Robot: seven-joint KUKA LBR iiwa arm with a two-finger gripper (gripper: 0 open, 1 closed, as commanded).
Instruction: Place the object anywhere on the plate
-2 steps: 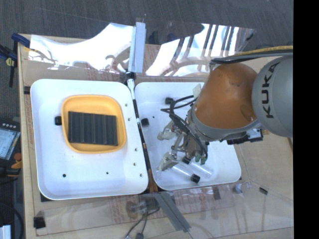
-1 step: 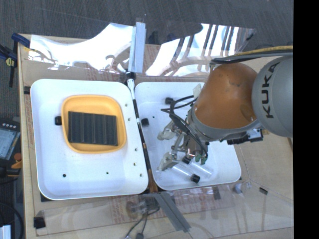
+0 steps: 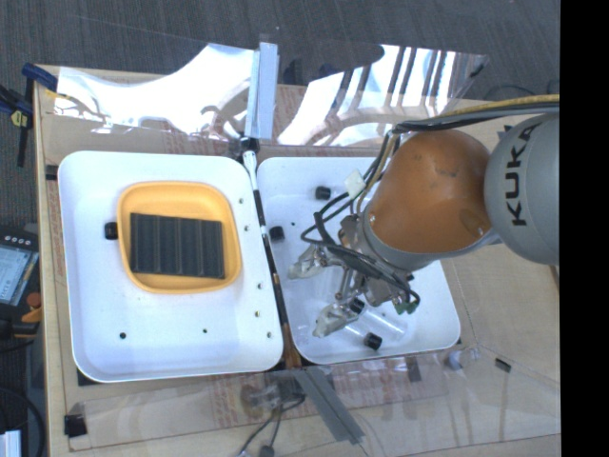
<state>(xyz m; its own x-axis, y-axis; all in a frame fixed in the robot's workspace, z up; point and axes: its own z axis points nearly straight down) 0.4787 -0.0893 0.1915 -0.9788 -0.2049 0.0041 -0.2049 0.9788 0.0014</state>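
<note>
In the left bin (image 3: 86, 331) there is a yellow plate (image 3: 176, 203) with round corners. A dark ridged block (image 3: 178, 246) lies flat on the plate, a bit toward its near side. A small black piece (image 3: 111, 230) sits on the white floor of the bin, just beside the plate's left edge.

In the right bin (image 3: 295, 179) the grey arm (image 3: 528, 193) reaches in from the right, and its big orange band (image 3: 428, 193) hangs over the middle of the bin. Under it is the gripper (image 3: 322, 293), low over the bin floor. Its two shiny fingers (image 3: 306, 266) are spread apart, one farther back and one closer to the front, and nothing is between them. A few small black bits (image 3: 323, 193) lie on the white floor around the gripper.
</note>
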